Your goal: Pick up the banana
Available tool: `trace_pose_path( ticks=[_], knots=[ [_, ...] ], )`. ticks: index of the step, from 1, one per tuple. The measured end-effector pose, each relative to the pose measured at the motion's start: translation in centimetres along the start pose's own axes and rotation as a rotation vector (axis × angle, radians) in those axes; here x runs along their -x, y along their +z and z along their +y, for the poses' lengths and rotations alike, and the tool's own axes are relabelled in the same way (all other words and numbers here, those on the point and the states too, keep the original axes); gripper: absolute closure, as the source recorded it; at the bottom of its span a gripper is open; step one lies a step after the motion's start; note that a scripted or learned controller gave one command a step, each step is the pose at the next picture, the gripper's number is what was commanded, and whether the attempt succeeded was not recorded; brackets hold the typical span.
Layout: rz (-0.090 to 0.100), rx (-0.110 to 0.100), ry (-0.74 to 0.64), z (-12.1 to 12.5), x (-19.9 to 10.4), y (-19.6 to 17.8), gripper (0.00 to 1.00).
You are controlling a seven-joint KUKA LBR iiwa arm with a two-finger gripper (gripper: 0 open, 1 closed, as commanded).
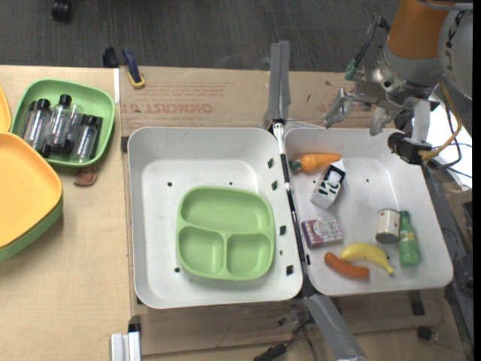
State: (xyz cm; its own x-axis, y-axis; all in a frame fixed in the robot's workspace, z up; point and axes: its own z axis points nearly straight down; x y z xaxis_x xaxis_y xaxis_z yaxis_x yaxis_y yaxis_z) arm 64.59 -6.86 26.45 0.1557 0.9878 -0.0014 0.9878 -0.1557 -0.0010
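Observation:
The yellow banana [367, 255] lies near the front of the right bin [432, 201], resting against a red pepper [346, 266] on its left. A small can [387, 225] and a green bottle [408, 239] sit just behind and to its right. My gripper [356, 116] hangs over the bin's back edge, far behind the banana. Its two fingers [335, 112] are spread open with nothing between them.
The right bin also holds a carrot [317, 160], a white-and-black carton [328, 184] and a pink box [322, 232]. A green divided tray [225, 233] lies in the left bin [150, 201]. A green dish of small bottles [64, 122] and stacked orange plates [22, 194] are at far left.

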Motion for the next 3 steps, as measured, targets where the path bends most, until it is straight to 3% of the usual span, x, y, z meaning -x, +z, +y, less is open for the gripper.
trace_pose_path(
  ticks=[1, 2, 3],
  knots=[
    [-0.001, -0.001, 0.145, 0.4, -5.9, 1.4, 0.00],
    [-0.001, -0.003, 0.181, -0.3, -9.9, 4.6, 0.00],
    [-0.012, 0.014, 0.258, -0.6, -14.1, 12.9, 0.00]
  ],
)
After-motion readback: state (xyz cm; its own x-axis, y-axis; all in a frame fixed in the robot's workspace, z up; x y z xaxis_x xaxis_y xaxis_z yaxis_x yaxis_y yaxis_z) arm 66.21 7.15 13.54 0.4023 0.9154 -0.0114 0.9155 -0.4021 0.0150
